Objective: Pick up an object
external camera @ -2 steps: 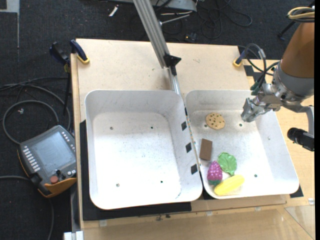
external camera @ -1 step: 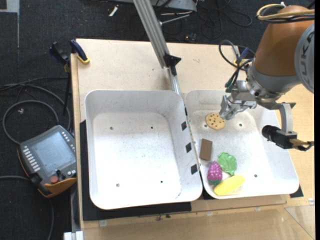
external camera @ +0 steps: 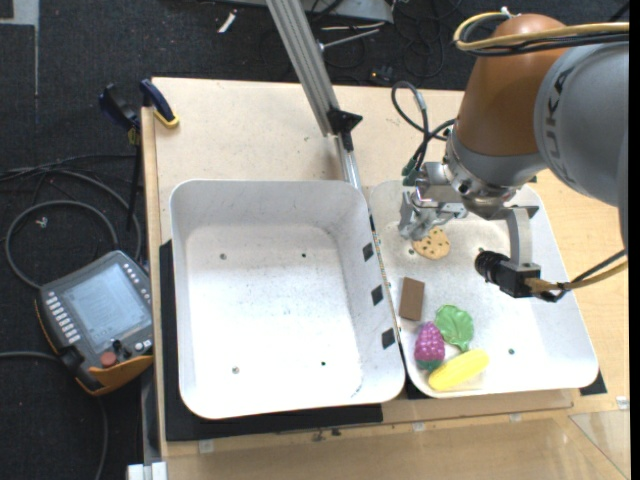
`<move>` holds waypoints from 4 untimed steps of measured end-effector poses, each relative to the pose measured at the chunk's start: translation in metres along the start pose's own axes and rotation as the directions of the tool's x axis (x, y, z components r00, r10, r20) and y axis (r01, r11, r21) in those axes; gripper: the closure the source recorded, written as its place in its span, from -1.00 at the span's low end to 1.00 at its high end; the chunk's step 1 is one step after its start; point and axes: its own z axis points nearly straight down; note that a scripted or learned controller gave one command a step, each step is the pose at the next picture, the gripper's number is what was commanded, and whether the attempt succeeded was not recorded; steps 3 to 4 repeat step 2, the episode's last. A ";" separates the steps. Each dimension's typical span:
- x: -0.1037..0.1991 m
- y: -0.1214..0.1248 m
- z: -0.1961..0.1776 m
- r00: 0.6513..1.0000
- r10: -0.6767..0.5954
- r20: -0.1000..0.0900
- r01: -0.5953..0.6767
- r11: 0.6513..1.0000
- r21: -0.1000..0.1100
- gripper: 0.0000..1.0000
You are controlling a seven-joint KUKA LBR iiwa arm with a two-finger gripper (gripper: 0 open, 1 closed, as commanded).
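Two bins: shallow white trays sit side by side on the bench, the left bin bare inside, the right bin holding every object.
Arm: the grey KUKA arm with its orange band reaches in from the right and hangs low over the right bin's far end.
Gripper: the gripper points down, its tips just above and touching or nearly touching the cookie; whether the fingers are spread or closed cannot be told from this camera view, and nothing is seen held between them.
Objects: the tan cookie lies flat near the dividing wall; a brown block lies nearer the camera, then purple grapes, a green leafy piece and a yellow piece clustered at the near corner.
Risk: the cookie looks thin and flat, so the fingers may slide over it and close on air, or nudge it against the bin wall.
Risk, second: the descent sits close to the divider, and a finger could catch the rim.
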 end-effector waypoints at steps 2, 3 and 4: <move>0.097 0.028 0.012 1.000 0.000 0.001 0.000 1.000 -0.003 1.00; 0.097 0.028 0.012 1.000 0.000 0.001 0.000 1.000 -0.003 1.00; 0.097 0.028 0.012 1.000 0.000 0.001 0.000 1.000 -0.003 1.00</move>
